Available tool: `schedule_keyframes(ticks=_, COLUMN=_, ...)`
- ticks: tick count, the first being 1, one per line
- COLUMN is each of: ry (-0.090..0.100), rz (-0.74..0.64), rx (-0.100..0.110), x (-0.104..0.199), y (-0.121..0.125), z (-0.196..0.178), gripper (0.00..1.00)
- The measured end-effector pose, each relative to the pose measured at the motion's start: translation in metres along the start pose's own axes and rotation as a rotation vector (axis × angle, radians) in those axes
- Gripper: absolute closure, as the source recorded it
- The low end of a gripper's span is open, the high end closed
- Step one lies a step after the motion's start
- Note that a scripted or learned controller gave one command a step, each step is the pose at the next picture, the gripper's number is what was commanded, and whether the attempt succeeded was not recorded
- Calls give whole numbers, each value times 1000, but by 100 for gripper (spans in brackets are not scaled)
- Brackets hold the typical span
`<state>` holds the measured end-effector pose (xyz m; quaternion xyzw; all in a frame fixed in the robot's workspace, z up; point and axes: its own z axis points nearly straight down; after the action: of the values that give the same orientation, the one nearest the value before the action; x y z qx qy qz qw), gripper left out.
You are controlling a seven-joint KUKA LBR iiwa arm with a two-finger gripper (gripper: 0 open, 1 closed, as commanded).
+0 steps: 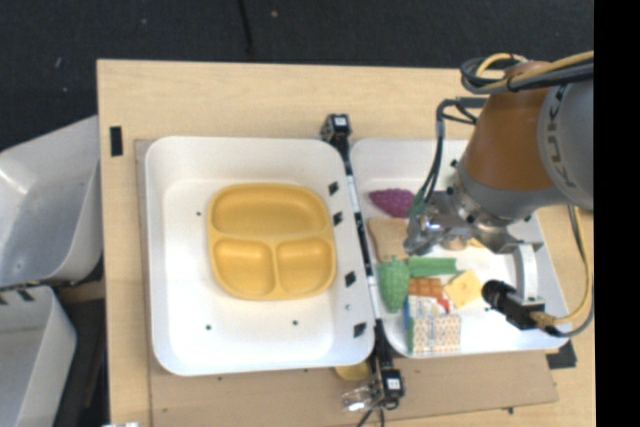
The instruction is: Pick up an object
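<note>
Camera: single, fixed above the bench (250, 100), angled downward. Coverage: both white bins (160, 245) at moderate distance; arm (520, 150) enters right of bins.

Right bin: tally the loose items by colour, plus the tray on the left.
Yellow divided tray, left bin: 1
Purple item, right bin: 1
Green items: 2
Pale yellow piece: 1
Orange-and-white printed packet: 1
Total: 6; anything beneath the arm is hidden.
</note>
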<state>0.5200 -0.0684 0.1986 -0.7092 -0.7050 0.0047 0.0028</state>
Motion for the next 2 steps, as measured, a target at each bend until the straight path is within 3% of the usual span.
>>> schedule_keyframes(ticks=1, ry=-1, rz=-1, rx=-14, x=-50, y=-31, z=-35, gripper=100)
schedule_keyframes(ticks=2, ry=7, rz=-21, rx=-32, x=81, y=-29, z=-236, gripper=100)
